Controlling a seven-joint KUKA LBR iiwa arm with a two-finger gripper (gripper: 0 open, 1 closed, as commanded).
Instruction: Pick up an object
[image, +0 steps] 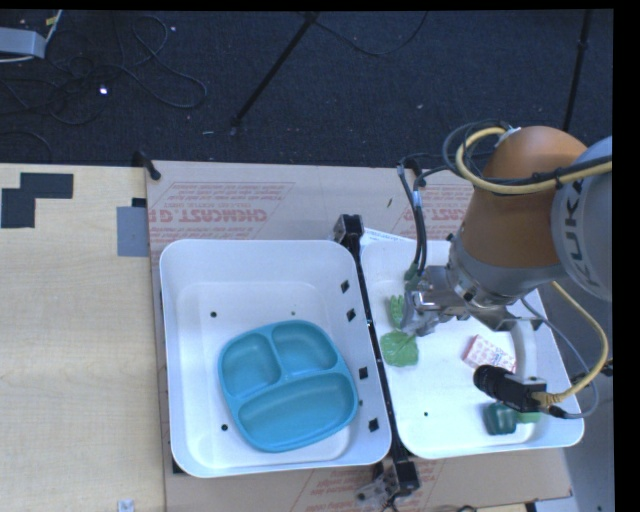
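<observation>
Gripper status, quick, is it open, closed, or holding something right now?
Gripper: cannot be told; it is low in the right bin, just above the green object.

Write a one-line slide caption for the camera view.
Arm's end effector lowered into the right bin beside a green object; blue divided plate in left bin.
</observation>
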